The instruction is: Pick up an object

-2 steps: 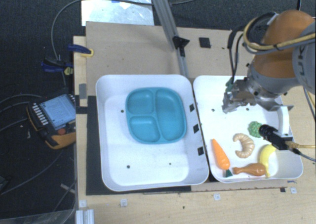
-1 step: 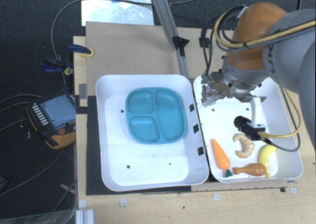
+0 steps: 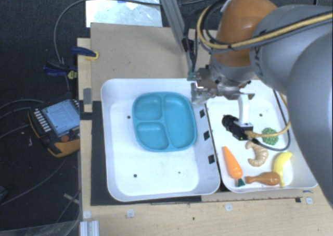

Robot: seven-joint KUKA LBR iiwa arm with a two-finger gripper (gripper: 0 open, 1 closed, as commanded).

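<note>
The gripper [image 3: 199,93] is placed at centre frame, over the seam between the bins; its opening cannot be told, and nothing is seen held. Toy foods are clustered at lower right in the right bin [image 3: 265,106]. The carrot [image 3: 232,162] is judged best approached squarely across its body. The floor looks smooth, and room is limited by the drumstick [image 3: 264,179] nearby.
</note>
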